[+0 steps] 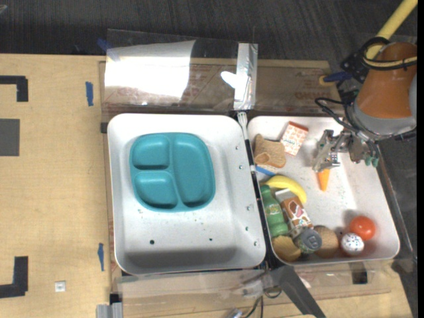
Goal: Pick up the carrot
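Note:
The small orange carrot [323, 179] is in the right bin [384, 207], near its upper middle, with its tip pointing toward the front. My gripper [324, 165] reaches in from the right and comes down on the carrot's top end. The fingers [327, 152] are closed on that upper end, and the rest of the carrot shows below them. The grey arm with its orange band [387, 88] rises at the bin's far right corner.
The right bin also holds a small box [293, 138], a brown bread piece [269, 152], a banana [287, 185], a green item [273, 212], a red ball [362, 228] and a white ball [352, 243]. A teal divided plate [173, 171] lies in the left bin [126, 244].

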`<state>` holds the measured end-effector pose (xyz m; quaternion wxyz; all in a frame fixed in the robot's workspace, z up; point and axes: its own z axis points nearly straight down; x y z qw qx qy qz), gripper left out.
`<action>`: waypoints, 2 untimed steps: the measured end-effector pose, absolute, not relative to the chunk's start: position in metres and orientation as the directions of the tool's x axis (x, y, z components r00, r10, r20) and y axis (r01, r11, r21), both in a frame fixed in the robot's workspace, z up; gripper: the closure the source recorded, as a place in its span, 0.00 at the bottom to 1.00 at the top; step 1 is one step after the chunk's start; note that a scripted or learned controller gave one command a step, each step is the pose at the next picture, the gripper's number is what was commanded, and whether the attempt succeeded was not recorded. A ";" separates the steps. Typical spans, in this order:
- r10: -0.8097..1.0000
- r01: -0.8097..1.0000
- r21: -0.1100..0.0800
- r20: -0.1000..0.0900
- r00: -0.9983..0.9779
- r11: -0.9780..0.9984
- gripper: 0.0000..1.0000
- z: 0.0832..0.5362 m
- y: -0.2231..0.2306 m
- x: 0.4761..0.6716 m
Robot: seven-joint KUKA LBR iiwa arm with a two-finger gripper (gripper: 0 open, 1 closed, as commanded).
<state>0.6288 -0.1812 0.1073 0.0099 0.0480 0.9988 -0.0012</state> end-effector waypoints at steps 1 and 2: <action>-0.069 -0.069 0.000 -0.003 -0.998 0.998 1.00 0.112 -0.191 0.552; -0.072 -0.072 -0.001 -0.010 -0.997 0.997 1.00 0.123 -0.190 0.554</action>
